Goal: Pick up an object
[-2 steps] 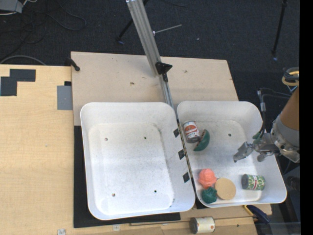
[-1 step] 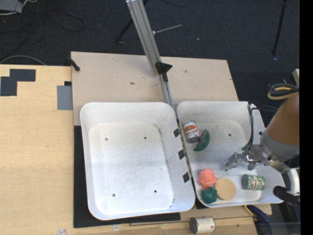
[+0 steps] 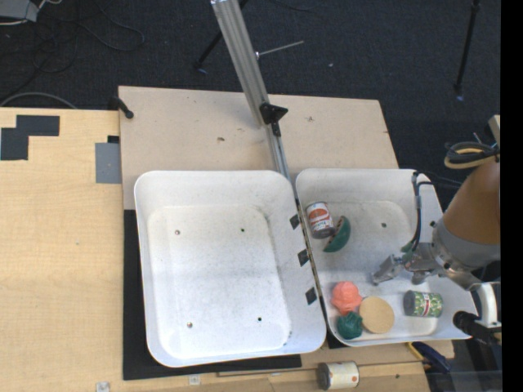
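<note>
— Where does the gripper (image 3: 391, 271) sit?

— Over the right bin (image 3: 359, 188), its fingers spread with nothing between them, just left of the small green-labelled can (image 3: 423, 304).

— And that can?

— It lies on its side by the bin's near wall. It is probably light, rigid, smooth — it may roll. The fingers should close across its round body, mid-length, clear of the tan disc (image 3: 377, 314).
</note>
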Available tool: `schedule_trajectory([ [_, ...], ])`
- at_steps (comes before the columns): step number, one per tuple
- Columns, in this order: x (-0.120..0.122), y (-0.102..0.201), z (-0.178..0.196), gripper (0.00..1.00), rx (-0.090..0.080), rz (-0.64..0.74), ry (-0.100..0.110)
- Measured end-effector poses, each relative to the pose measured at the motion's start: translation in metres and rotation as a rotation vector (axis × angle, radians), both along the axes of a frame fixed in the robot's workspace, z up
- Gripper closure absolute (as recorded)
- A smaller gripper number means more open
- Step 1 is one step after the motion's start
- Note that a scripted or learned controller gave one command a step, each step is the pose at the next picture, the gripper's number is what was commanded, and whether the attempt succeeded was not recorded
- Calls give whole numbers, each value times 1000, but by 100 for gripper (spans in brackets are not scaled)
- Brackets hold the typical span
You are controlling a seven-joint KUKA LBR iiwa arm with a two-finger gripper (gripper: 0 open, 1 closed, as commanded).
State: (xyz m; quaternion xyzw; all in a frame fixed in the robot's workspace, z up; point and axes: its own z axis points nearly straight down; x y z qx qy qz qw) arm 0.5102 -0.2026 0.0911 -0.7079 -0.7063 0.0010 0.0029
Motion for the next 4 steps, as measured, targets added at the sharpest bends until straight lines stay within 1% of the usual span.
schedule_trajectory([
  [1, 0, -1, 6, 100, 3, -3, 5],
  [2, 2, 4, 64, 100, -2, 5, -4],
  [3, -3, -5, 113, 100, -3, 3, -3],
  [4, -2, -6, 157, 100, -3, 6, -3],
])
